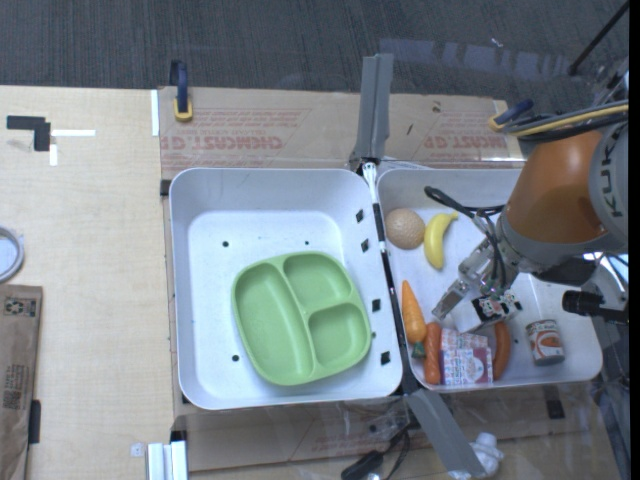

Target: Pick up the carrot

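The carrot [412,311] is orange and tapered. It lies in the right bin [580,368] along the left wall, its thin end pointing to the back. My gripper [463,310] hangs over the middle of that bin, just right of the carrot and apart from it. It is open, and only bare bin floor shows between its fingers.
A yellow banana [436,240] and a tan round fruit [405,228] lie behind the carrot. A printed packet [465,357], a second orange piece [432,356], a brown sausage [501,350] and a small can [545,342] lie along the bin's front. The left bin [200,268] holds a green divided plate [300,318].
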Controlling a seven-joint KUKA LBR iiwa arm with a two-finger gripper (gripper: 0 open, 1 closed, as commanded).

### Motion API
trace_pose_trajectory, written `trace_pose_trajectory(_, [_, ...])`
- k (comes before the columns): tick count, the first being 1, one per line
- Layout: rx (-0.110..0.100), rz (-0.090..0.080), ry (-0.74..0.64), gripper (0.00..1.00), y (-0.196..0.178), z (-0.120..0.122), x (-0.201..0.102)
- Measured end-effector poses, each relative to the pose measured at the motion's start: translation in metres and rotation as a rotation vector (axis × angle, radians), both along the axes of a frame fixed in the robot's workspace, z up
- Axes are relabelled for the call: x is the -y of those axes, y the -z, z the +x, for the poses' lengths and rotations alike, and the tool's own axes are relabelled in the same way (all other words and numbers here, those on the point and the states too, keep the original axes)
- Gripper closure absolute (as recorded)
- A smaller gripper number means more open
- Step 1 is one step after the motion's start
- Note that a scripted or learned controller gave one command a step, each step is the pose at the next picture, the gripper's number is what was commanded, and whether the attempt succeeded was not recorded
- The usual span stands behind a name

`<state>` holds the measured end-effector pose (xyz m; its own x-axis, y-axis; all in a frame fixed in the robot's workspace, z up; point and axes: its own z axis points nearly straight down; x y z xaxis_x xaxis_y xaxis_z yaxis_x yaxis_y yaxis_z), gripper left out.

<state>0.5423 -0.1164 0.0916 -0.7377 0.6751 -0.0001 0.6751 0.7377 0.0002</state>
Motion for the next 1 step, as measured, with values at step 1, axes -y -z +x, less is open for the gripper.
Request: trace_pose_trajectory(1, [0.0, 0.0, 0.044, 0.0, 0.0, 0.0005, -0.0056])
